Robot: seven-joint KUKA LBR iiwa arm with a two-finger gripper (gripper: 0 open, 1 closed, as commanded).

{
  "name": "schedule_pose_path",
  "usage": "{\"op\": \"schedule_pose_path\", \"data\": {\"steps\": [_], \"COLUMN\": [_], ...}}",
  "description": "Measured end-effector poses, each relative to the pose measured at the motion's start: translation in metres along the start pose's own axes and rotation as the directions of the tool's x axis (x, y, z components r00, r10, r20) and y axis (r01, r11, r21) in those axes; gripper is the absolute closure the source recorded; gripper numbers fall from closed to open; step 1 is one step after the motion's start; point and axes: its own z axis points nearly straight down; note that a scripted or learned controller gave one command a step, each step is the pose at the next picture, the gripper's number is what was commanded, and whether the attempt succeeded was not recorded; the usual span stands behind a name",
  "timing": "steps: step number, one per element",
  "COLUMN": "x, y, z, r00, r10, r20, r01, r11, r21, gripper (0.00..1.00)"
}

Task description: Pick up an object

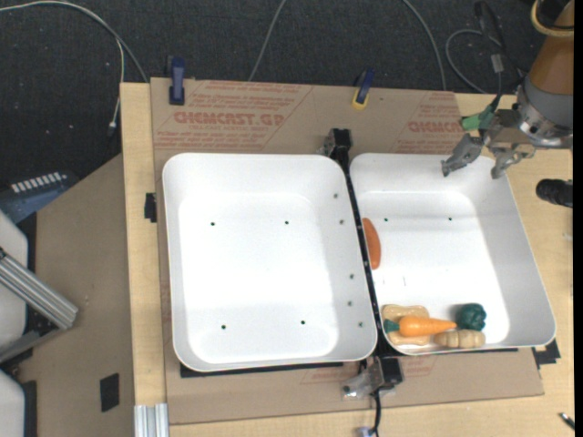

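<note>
From above, the bench carries two shallow white plastic bins side by side on a brown cardboard sheet (273, 107). The left-hand white bin (264, 262) has bare floor. The right-hand white bin (455, 244) holds everything worth picking.

The grey arm with its orange band comes in at about two o'clock, and its two-finger gripper (480, 160) hangs over the far rim of the right-hand bin. The two fingers are spread well apart, one toward the left and one toward the right, with nothing between them.

The things lie toward six o'clock from the gripper, well apart from it. Nearest is a slim orange-red sausage-shaped toy (372, 243) lying against the bin's left wall, its long axis running from twelve to six. Further on, in the near corner, sits a huddle: a bright orange plastic carrot (424, 326) with its long axis running nine to three, tip pointing to three; a pale tan lumpy piece (402, 312) just behind it; a beige peanut-shaped piece (460, 339) touching its front; and a dark green knobbly lump (471, 316) at the carrot's tip end.

I'd judge the grasp has not begun. The gripper must travel toward seven o'clock for the sausage shape, or six for the huddle, and turn its fingers across the chosen long axis.
</note>
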Motion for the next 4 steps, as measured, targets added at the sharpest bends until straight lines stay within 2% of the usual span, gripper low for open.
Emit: {"op": "schedule_pose_path", "data": {"steps": [1,2,3,4], "x": [-0.017,-0.017,0.041,0.035], "y": [-0.015,-0.012,-0.091,-0.089], "z": [0.125,0.119,0.12,0.12], "r00": [1.0,1.0,1.0,1.0], "r10": [0.002,0.0,-0.002,0.0], "r20": [-0.002,0.0,-0.002,0.0], "r01": [-0.002,0.0,0.002,0.0], "r11": [1.0,1.0,1.0,1.0], "r21": [0.009,0.0,0.002,0.0], "gripper": [0.0,0.0,0.0,0.0]}}
